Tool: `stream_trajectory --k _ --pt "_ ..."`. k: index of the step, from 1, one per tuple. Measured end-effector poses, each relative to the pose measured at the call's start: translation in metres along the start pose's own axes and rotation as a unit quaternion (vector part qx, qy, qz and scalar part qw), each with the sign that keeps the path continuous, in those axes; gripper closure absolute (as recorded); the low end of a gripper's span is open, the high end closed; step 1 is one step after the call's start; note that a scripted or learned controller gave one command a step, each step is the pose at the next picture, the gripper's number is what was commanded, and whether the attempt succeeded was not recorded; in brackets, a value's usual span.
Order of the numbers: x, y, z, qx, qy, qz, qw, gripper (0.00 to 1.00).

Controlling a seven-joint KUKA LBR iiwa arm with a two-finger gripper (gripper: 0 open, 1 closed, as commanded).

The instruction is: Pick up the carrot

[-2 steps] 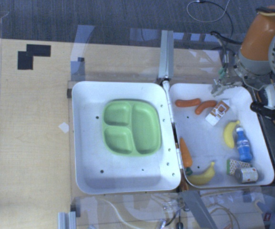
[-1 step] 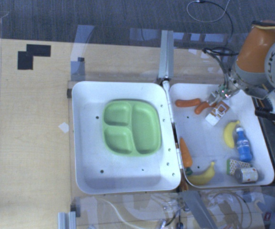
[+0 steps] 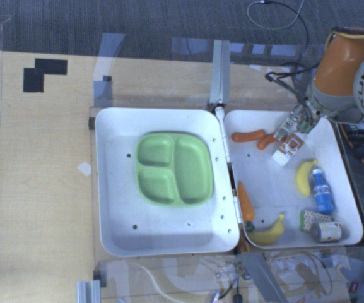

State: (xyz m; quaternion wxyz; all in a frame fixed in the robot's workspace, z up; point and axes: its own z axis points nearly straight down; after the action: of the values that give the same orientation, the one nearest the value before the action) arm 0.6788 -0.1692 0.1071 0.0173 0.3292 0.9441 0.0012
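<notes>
The carrot (image 3: pixel 244 201) is a slim orange root with a dark green end. It lies along the left wall of the right bin (image 3: pixel 349 188), pointing toward the near corner, just above a banana (image 3: pixel 267 231). My gripper (image 3: pixel 293 127) hangs over the far part of the same bin, reaching in from the upper right below the grey and orange arm (image 3: pixel 346 65). It is well away from the carrot, just above a small white and brown box (image 3: pixel 287 150). Nothing shows in its grasp.
A red-orange sausage (image 3: pixel 247 136) and a short orange piece (image 3: pixel 267 141) lie left of the gripper. A yellow fruit (image 3: pixel 304 177), blue bottle (image 3: pixel 321 192) and can (image 3: pixel 325 231) crowd the right side. The left bin (image 3: pixel 115 232) holds a green divided plate (image 3: pixel 173 168).
</notes>
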Motion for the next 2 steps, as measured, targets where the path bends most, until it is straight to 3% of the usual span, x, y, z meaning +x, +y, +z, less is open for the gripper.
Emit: stream_trajectory --k 1,2 --pt "0.048 -0.054 0.015 0.004 0.010 -0.022 0.9997 1.00" --pt "0.053 -0.033 0.015 0.003 0.009 -0.048 0.9988 1.00"
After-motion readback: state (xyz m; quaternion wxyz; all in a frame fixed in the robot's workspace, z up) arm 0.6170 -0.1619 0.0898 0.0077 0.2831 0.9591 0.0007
